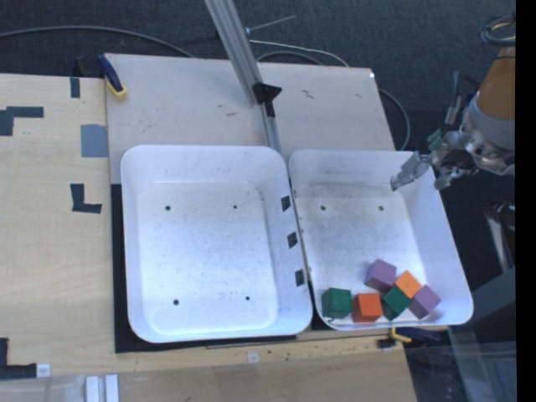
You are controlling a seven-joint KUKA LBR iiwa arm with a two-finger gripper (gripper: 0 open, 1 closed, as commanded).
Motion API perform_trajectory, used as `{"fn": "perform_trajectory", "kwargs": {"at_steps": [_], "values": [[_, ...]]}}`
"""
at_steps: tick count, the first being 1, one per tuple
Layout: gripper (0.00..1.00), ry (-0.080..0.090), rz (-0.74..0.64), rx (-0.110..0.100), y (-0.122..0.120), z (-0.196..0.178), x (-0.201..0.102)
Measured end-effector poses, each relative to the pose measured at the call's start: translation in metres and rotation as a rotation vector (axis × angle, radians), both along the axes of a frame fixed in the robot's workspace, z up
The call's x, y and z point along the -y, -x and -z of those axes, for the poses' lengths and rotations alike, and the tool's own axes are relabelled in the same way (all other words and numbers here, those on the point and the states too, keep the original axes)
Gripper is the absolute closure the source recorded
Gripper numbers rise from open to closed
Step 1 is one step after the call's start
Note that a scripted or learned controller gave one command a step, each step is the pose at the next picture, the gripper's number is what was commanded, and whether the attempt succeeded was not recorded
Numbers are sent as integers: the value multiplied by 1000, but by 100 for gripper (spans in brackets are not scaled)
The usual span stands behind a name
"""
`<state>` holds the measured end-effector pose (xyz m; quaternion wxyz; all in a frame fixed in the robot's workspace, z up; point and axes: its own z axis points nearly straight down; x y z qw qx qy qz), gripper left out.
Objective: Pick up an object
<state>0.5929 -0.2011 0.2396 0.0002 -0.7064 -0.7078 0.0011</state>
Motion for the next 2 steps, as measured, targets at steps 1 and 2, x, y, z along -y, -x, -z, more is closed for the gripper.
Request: {"fn": "perform_trajectory", "kwargs": {"at_steps": [1, 2], "values": [[0, 1, 1, 0, -11, 14, 8], [0, -3, 1, -4, 36, 152, -11]]}}
